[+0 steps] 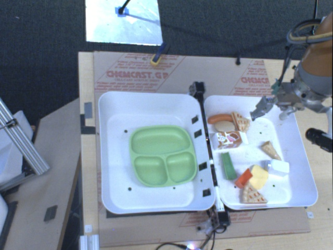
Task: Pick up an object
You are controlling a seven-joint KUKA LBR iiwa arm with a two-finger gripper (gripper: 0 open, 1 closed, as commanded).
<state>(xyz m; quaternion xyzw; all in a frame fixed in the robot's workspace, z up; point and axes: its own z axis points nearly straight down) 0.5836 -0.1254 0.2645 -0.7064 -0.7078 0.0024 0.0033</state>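
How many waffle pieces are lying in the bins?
2, both in the right bin. One waffle piece lies near the far edge beside the hot dog; the other waffle piece lies at the near edge. Nothing seems to hide more.

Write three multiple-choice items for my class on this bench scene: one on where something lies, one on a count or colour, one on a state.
1. Where does the light green plastic divided tray lie?
A. in the left white bin
B. in the right white bin
C. on the bare bench

2. How many compartments does that tray have?
A. two
B. three
C. five

3. What is the state of the two-finger gripper?
A. clamped on the green block
C. resting inside the tray
B. above the right bin's far edge, holding nothing that can be seen

Key: 1 A, the tray sits in the left white bin, apart from the toy food in the right white bin. 2 B, one long section and two smaller ones show. 3 B, nothing shows between its fingers, and the green rectangular block lies on the bin floor.
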